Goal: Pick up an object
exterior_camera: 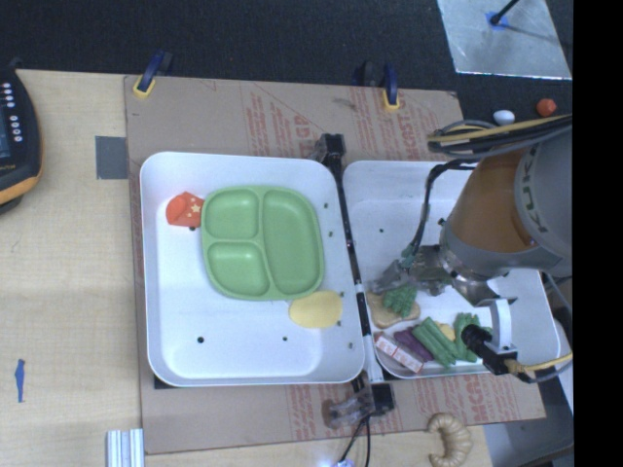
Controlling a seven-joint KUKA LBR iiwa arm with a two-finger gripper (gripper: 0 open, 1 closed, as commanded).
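Pale wood forms the desk (68, 290), with a sheet of brown cardboard (243, 125) clamped over it; red printing runs along the cardboard's edges, too faint from here to read.

Over the right shallow white bin (384, 197), the claw (407, 272) hangs low at the end of the grey arm with the orange band (501, 207), which carries dark lettering on its grey shell that I can only partly see. The claw is a dark, greenish cluster of parts just above the bin's near-left corner, and I cannot tell whether it is open or closed, nor whether it touches anything.

Directly under and beside it lies a tan bread-like slice with a green patch (394, 307). Nearer the front edge sit a small white-and-maroon packet (399, 350), a dark purple piece (428, 339) and a bunch of green stalk-shaped toys (458, 334), all crowded together in that corner. A black cable (424, 207) loops from the arm across the bin.

Further out, the left shallow white bin (170, 348) holds a light green three-compartment plastic tray (263, 241), a red round toy with a yellow star (183, 209) just beside the tray's far-left corner, and a pale yellow oval piece (315, 309) touching its near-right corner.

On the desk's left edge rests a black-and-orange handheld controller (15, 134).
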